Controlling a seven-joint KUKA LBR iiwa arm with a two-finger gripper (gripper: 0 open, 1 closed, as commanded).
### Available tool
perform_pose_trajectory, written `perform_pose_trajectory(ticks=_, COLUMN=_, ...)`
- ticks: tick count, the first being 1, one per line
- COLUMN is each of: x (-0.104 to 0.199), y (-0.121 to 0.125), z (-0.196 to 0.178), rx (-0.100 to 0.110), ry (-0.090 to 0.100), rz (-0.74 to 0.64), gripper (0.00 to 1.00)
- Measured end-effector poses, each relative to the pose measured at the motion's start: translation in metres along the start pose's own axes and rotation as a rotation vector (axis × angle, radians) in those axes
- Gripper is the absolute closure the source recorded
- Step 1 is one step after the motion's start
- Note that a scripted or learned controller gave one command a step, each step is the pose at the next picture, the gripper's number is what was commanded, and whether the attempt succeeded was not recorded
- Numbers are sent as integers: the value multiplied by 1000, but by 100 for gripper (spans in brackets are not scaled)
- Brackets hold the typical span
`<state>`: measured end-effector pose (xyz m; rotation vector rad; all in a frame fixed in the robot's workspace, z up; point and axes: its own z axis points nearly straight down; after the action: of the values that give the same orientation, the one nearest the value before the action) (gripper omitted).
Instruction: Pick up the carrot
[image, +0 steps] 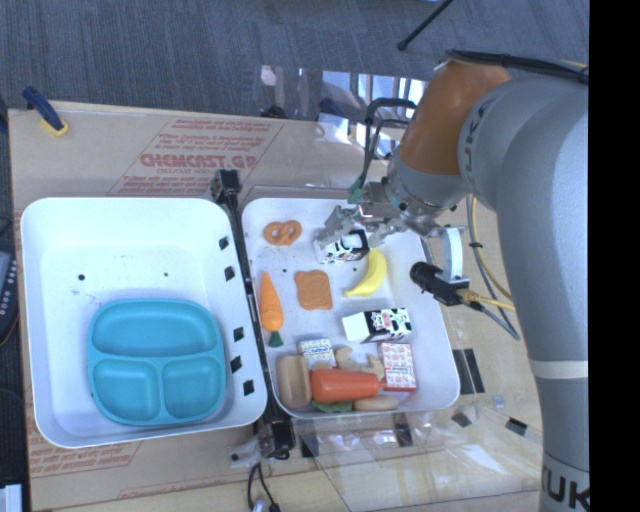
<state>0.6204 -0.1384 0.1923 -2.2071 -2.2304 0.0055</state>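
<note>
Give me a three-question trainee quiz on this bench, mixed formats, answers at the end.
1. True or false: the carrot lies in the same bin as the blue divided plate.
2. Multiple choice: what lies nearest the gripper? A) the pretzel B) the black-and-white cow-print carton C) the hot dog
3. Fill in: the carrot lies along the right bin's ____ wall, its green end toward the camera.

Key: 1. False; the plate sits in the left bin, the carrot in the right one. 2. B. 3. Left.
</note>
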Motion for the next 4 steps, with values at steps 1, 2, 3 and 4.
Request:
perform_pose_trajectory(ticks=1, x=45, y=-39, z=100, rx=-5, ry=-4, rz=-48, gripper=0)
perform_pose_trajectory(ticks=2, x=46, y=-38, z=89, rx=-4, ry=-5, rz=-55, gripper=100)
perform_pose_trajectory(ticks=3, x=46, y=-39, z=90, rx=-3, ry=-5, rz=-55, gripper=0)
perform_pose_trajectory(ticks=4, x=43, y=-72, z=101, rx=-1, ry=-1, rz=182, gripper=0)
